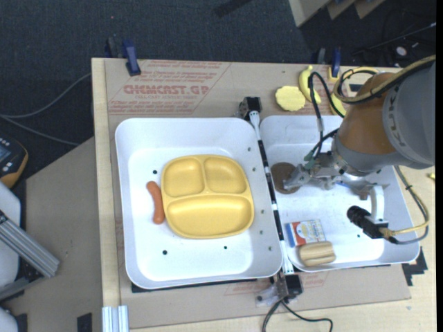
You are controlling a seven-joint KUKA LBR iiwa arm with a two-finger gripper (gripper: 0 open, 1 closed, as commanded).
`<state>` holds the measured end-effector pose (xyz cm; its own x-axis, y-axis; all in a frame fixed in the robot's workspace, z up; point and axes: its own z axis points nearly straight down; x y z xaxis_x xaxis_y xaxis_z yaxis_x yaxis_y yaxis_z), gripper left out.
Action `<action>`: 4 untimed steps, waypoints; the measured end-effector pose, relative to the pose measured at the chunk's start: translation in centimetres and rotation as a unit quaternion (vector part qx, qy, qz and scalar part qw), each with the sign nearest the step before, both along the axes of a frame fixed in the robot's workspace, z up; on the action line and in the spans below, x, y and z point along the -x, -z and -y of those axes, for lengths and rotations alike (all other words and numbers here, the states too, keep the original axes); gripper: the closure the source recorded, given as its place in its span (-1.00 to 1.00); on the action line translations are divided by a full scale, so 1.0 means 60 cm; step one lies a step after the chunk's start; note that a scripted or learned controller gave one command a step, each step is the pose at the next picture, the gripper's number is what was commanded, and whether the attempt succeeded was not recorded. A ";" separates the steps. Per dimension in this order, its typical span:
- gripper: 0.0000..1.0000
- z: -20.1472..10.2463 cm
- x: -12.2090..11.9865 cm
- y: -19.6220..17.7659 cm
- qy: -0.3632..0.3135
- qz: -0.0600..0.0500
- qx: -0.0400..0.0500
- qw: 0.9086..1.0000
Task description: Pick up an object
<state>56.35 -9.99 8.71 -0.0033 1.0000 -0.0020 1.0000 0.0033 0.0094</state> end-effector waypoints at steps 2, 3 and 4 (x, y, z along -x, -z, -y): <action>-1.00 0.185 -0.130 0.006 0.004 -0.007 -0.001 1.000; -1.00 0.170 -0.102 -0.011 0.002 -0.006 -0.001 1.000; -1.00 0.089 -0.176 0.004 -0.001 -0.002 0.000 1.000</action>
